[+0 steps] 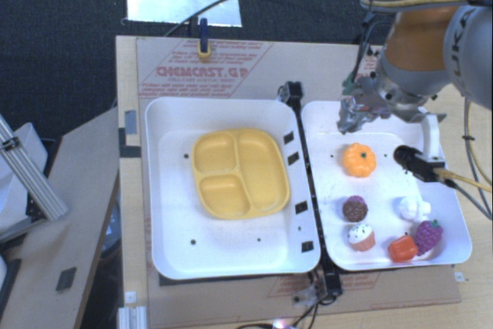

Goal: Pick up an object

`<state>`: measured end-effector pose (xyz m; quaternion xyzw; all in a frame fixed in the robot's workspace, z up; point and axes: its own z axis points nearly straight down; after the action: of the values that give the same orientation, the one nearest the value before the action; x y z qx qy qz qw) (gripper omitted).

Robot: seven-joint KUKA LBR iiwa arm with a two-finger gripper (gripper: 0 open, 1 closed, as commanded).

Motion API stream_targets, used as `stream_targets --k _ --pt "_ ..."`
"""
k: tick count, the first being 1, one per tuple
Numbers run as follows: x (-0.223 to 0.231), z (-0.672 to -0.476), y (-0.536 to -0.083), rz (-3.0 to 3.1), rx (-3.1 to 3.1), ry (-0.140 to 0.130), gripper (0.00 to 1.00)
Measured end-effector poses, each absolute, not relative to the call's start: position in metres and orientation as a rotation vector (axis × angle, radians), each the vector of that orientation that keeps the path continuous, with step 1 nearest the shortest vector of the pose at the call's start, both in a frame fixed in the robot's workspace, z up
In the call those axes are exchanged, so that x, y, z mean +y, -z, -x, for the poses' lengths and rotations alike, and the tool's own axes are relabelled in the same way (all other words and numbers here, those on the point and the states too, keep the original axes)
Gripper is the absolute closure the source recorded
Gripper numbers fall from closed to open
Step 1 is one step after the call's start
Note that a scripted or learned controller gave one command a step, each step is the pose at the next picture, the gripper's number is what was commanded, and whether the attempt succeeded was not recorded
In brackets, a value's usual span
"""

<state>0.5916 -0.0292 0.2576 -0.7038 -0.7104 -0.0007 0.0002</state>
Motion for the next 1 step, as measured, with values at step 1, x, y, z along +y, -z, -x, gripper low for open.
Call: stream_targets --k 1 --pt "0.0242 -0.5986 -0.2399 2.211 -2.231 0.002 1.0"
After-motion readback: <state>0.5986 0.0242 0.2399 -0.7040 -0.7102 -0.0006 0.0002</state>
